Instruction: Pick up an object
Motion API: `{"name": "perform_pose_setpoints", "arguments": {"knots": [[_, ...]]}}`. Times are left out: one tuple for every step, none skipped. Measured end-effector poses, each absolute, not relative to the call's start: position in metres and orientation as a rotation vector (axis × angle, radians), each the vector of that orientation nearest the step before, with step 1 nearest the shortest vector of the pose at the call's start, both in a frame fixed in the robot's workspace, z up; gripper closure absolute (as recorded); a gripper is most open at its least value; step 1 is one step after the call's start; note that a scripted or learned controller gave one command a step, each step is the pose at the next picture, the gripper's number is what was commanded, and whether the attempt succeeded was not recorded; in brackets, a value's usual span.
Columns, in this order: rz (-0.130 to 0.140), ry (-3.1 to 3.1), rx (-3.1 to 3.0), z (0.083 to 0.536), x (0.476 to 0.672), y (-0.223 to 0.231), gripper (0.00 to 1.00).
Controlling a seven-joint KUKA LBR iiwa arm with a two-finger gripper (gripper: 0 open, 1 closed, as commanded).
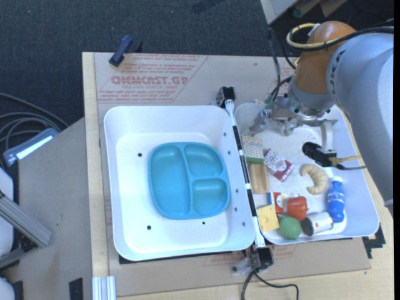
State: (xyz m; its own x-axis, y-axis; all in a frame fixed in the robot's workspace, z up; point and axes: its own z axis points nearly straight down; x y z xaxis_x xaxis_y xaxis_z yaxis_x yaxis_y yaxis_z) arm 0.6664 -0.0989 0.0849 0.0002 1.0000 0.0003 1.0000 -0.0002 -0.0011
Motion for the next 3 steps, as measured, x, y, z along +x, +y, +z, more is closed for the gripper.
{"name": "perform_pose_setpoints", "arguments": {"knots": [[0.002, -2.221, -2.219, 0.085, 0.6665, -0.092, 0.0], [0.002, -2.22, -2.22, 0.0849, 0.6664, -0.0914, 0.0], [0.002, -2.22, -2.22, 0.085, 0.6664, -0.0918, 0.0]]}}
